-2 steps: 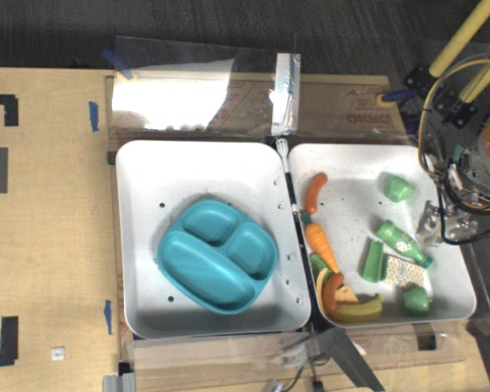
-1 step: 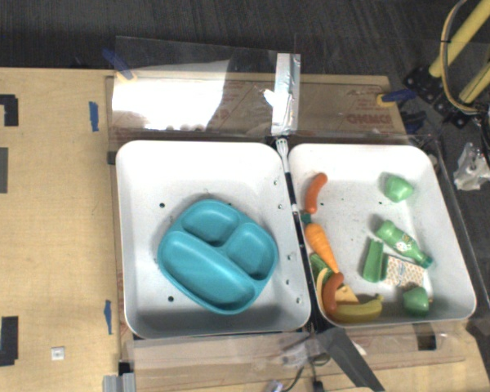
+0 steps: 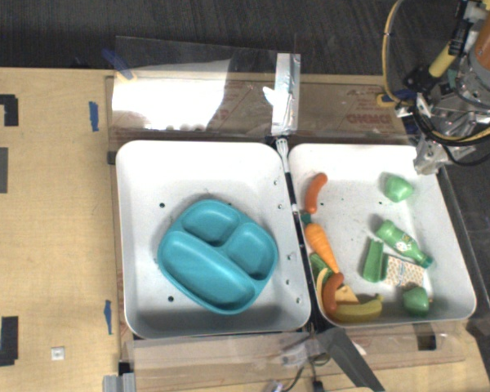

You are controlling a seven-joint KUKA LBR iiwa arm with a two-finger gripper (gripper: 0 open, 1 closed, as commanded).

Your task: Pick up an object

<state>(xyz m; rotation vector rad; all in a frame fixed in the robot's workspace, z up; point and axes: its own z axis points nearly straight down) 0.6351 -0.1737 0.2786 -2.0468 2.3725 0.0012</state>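
At the bottom of the frame, in the lower corner of the right bin (image 3: 461, 256), a banana (image 3: 358, 307) lies along the near wall, touching a brown-red curved piece (image 3: 331, 291); a green ball (image 3: 416, 300) sits near the lower right corner, just beside a pale patterned packet (image 3: 404, 272); a green block (image 3: 372, 260) stands a little above the banana, next to a green bottle (image 3: 403, 244) lying at a slant; an orange carrot (image 3: 320, 245) lies against the bin's left wall; higher up, an orange-red sausage shape (image 3: 314, 191) leans by the same wall, and a light green lump (image 3: 398, 188) rests apart in the upper right part of the bin; in the left bin (image 3: 139, 178), a teal divided plate (image 3: 218, 254) sits a little below centre, tilted; beyond the bins, a clear plastic sheet (image 3: 188, 92) with a strip of silver tape (image 3: 286, 92) lies on the bench; at the upper right of the frame the gripper (image 3: 429, 158) hangs over the right bin's far right corner, above the rim, with yellow and black cables (image 3: 416, 64) looped behind it; whether its claw is open or closed cannot be made out, and nothing is seen in it.
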